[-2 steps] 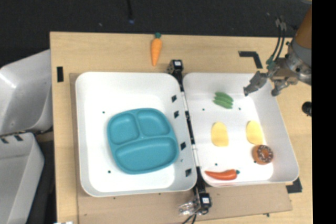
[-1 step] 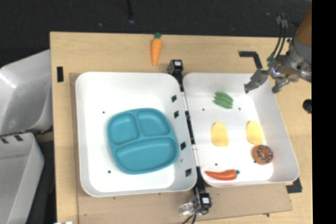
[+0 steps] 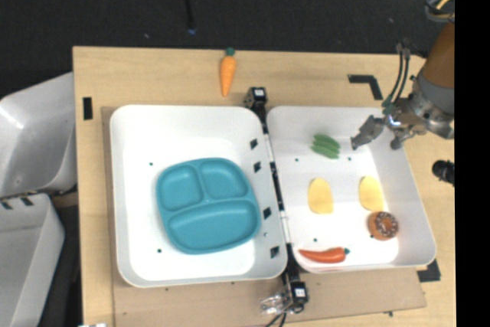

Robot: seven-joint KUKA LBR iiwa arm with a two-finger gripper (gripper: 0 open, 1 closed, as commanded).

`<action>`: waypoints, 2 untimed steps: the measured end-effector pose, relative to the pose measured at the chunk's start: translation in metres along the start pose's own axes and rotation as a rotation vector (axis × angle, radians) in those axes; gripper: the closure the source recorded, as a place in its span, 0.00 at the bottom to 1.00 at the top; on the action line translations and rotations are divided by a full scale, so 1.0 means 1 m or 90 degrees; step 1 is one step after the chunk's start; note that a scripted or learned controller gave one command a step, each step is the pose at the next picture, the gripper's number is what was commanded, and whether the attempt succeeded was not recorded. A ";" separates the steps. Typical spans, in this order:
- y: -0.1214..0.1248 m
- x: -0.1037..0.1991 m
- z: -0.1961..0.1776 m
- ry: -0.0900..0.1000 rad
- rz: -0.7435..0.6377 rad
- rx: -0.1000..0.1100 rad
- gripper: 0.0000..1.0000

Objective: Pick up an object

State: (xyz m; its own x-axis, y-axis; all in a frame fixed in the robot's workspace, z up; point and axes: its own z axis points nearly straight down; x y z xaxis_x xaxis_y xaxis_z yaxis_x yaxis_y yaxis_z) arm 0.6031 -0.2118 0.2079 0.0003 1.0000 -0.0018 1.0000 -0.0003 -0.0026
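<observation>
- Two white bins sit side by side on the wooden bench [image 3: 92, 73]; I reach in from the right, over the upper right corner of the right bin [image 3: 413, 195].
- My gripper [image 3: 380, 132] hangs above that bin's far right part, with the orange band of my arm [image 3: 440, 61] above it at the frame's edge.
- My jaws stand apart: one dark finger [image 3: 365, 134] points left and down toward the bin floor, the other sits to its right near the bin wall, and nothing lies between them.
- Just to the left of my left finger lies a green vegetable [image 3: 326, 145], close but apart from me.
- Nearer the camera, two yellow pieces lie in the middle of the right bin: a left yellow piece [image 3: 321, 196] and a right yellow piece [image 3: 371, 193], well apart from each other.
- Below the right yellow piece rests a brown doughnut [image 3: 382, 225] with sprinkles, near the bin's right wall.
- A red chilli [image 3: 323, 255] lies along the near edge of the right bin.
- Left bin [image 3: 130, 241] holds a teal divided plate [image 3: 207, 204], lying flat near its middle.
- An orange carrot [image 3: 227, 73] lies on the bench beyond both bins, outside them, green top pointing away from the camera.
</observation>
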 end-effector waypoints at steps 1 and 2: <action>0.006 -0.009 0.054 0.000 0.001 -0.001 0.00; 0.006 -0.010 0.106 0.000 0.002 -0.001 0.00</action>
State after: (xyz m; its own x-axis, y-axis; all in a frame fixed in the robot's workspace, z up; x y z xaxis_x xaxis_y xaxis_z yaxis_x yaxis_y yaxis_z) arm 0.6090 -0.2222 0.1020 0.0032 1.0000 -0.0018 1.0000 -0.0032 -0.0017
